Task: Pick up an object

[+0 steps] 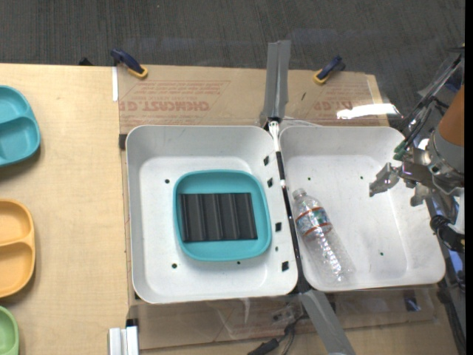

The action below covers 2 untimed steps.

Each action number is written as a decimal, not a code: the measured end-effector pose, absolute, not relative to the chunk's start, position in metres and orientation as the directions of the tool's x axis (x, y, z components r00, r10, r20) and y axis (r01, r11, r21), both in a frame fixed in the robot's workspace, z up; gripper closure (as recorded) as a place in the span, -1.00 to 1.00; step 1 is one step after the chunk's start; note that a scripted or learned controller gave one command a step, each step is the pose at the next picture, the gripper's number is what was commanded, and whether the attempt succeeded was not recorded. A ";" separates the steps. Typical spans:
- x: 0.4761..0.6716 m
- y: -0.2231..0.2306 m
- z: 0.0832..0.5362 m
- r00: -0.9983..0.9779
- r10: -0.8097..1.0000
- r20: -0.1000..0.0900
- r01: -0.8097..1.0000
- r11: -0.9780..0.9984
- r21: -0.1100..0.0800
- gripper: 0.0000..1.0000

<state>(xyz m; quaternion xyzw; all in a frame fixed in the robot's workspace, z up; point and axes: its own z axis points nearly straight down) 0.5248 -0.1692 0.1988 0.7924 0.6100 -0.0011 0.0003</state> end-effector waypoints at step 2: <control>0.531 -0.186 0.143 0.189 0.982 -0.002 0.982 -0.189 -0.002 -1.00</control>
